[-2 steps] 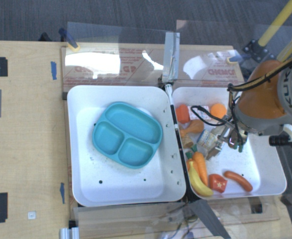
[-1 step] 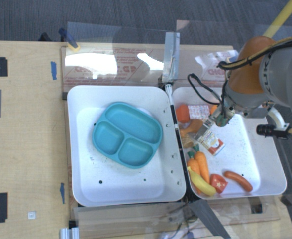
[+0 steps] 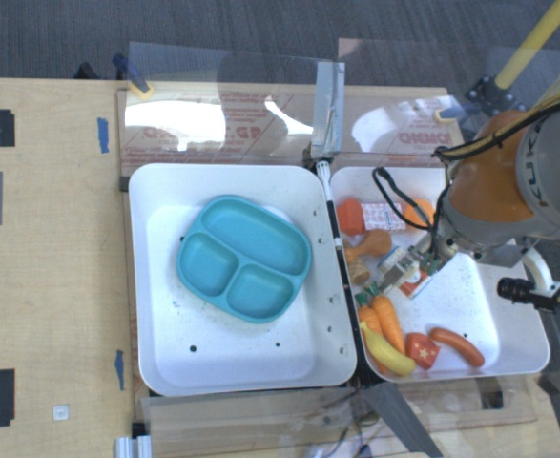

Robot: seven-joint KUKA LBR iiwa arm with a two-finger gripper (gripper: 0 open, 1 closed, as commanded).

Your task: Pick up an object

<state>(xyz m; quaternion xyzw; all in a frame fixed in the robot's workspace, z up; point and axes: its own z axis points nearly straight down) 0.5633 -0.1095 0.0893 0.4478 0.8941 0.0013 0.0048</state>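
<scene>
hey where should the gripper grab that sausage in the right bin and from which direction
Judging by its pose, take the sausage across its narrow middle, coming straight down from above. It lies flat on the right bin floor, its long axis slanting, with bare floor above and right; the tomato crowds its left end.

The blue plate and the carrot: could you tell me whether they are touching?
Apart. The camera view shows the blue plate in the left bin and the carrot in the right bin, bin walls between them.
</scene>
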